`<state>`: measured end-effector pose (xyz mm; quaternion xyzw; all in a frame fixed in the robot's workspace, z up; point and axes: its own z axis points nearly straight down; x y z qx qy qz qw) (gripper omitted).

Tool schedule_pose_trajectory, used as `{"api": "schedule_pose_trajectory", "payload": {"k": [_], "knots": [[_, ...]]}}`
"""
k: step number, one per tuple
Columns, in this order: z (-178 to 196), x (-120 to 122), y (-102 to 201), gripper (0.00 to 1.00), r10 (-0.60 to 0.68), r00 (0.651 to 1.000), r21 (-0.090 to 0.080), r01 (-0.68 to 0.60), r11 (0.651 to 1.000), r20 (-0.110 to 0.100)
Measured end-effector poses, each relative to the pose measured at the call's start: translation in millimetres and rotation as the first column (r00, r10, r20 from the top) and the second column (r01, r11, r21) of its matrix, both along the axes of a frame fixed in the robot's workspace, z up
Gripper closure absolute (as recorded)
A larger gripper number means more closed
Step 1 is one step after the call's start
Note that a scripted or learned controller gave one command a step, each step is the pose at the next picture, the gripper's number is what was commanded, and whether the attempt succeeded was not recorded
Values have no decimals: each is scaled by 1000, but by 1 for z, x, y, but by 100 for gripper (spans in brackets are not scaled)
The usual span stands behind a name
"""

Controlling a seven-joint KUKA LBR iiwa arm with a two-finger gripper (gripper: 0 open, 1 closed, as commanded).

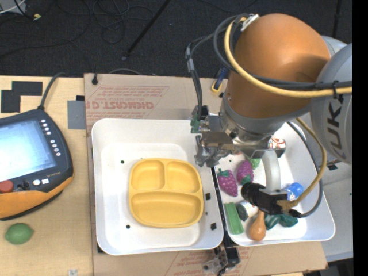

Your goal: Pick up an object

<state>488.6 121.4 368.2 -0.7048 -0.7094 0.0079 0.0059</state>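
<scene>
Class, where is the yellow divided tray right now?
The yellow tray lies flat in the left bin, toward its right side, beside the divide from the right bin holding the toys.

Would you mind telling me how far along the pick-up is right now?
Nothing looks picked yet. The purple grapes, green block and orange pear-shaped toy all lie in the right bin; the yellow divided plate sits in the left bin. The gripper hangs over the bins' shared edge. Grasping and lifting remain.
</scene>
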Motion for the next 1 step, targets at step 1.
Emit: {"api": "schedule_pose_trajectory", "payload": {"k": [1], "knots": [[131,-3,-48,100,-9,1000,4,9,1000,30]]}}
